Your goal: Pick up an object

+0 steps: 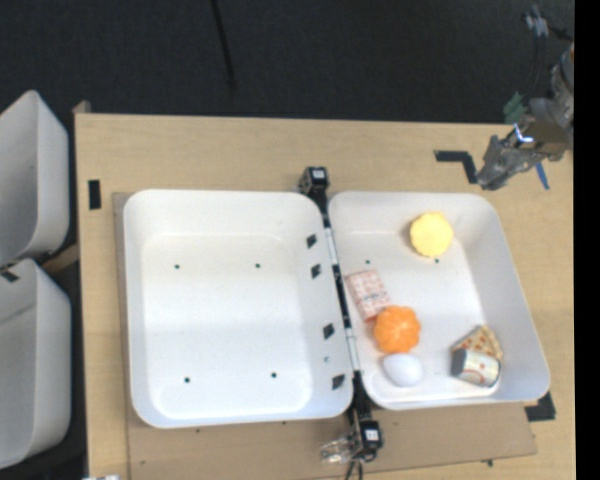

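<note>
Hovering at the upper right of the camera view, the pincer (507,160) hangs over bare tan wooden worktop (230,153), just outside the far right corner of the right-hand shallow white plastic bin (500,233). I cannot tell how far its fingers are parted; nothing shows between them. Five things lie in that bin. A round pale yellow ball (431,235) sits near the far wall, closest to the pincer but apart from it. A small pink-and-white printed packet (367,291) lies by the bin's left wall, and just beside it, toward the near side, sits a round orange fruit-like ball (397,329). A white egg-shaped object (402,369) rests just beside the orange ball's near side. A tipped patterned cup-like object (477,357) lies in the near right corner. The left-hand shallow white plastic bin (140,308) adjoins the right one.
</note>
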